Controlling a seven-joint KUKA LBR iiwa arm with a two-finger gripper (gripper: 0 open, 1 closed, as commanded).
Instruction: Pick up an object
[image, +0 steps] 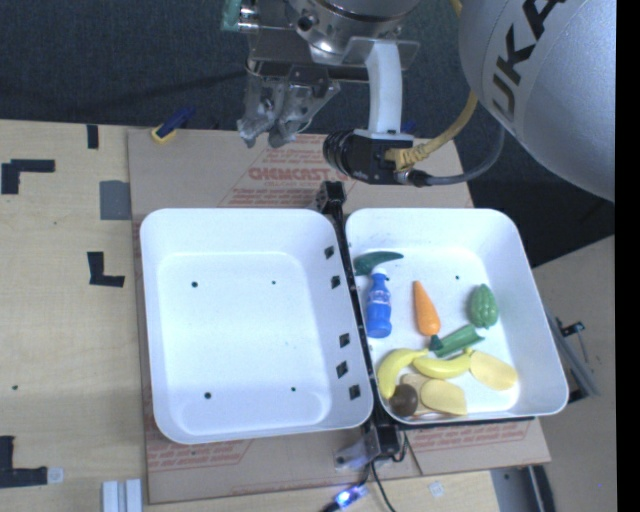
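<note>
I am working at a robotics lab bench (60, 330), looking down at two white bins (240, 225) sitting on taped cardboard (200, 170) amid trailing cables (455, 130).

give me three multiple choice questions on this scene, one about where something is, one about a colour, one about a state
1. Where do the toy items lie?
A. in the left bin
B. in the right bin
C. on the cardboard

2. What colour is the spray bottle's body?
A. blue
B. red
C. white

3. Where is the gripper?
A. down among the items
B. pressed on the left bin's floor
C. raised beyond the bins' far edge

Answers:
1 B: the banana, carrot and the others sit inside the right bin, not the left bin.
2 A: the spray bottle is blue under a green top.
3 C: the gripper hangs over the cardboard past both bins.
</note>
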